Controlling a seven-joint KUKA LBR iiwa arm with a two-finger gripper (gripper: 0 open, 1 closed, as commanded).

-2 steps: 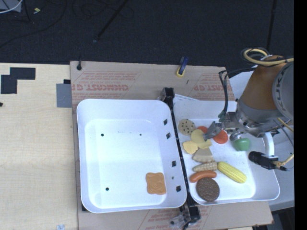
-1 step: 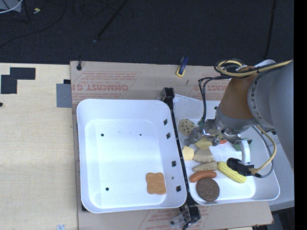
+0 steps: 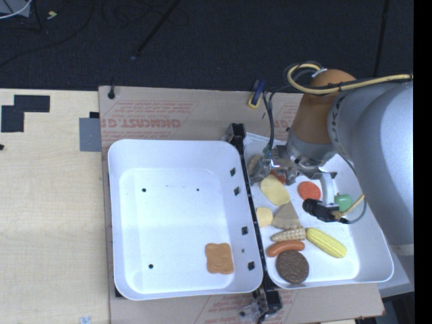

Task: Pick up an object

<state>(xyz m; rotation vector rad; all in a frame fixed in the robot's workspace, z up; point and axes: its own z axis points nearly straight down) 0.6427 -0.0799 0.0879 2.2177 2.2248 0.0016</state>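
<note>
The grey arm (image 3: pixel 374 154) came in from 3 o'clock, its orange band (image 3: pixel 316 117) sitting above the wrist, and the tool (image 3: pixel 275 171) was down in the right bin (image 3: pixel 378 265) near that bin's 11 o'clock corner. Whether the tool's fingers were spread or pressed together could not be told, as the wrist hid them, and nothing could be seen between them.

The toy foods lay clustered in the right bin. A pale yellow potato-like piece (image 3: pixel 275 190) sat just at 6 o'clock of the tool, close beside it. At 3 o'clock of that piece was a red tomato-like piece (image 3: pixel 310 190). Below, a small yellow chunk (image 3: pixel 264 216) touched a tan wedge (image 3: pixel 287 214). Further toward 6 o'clock lay a pale ear of corn (image 3: pixel 289 235), a yellow corn cob (image 3: pixel 327 242), a red sausage (image 3: pixel 284 248) and a round brown cookie (image 3: pixel 292 266) nearest the front wall.

The left bin (image 3: pixel 135 174) held one orange-tan cracker (image 3: pixel 219 258) near its 5 o'clock corner. Both bins rested on cardboard on the counter (image 3: pixel 47 214).
</note>
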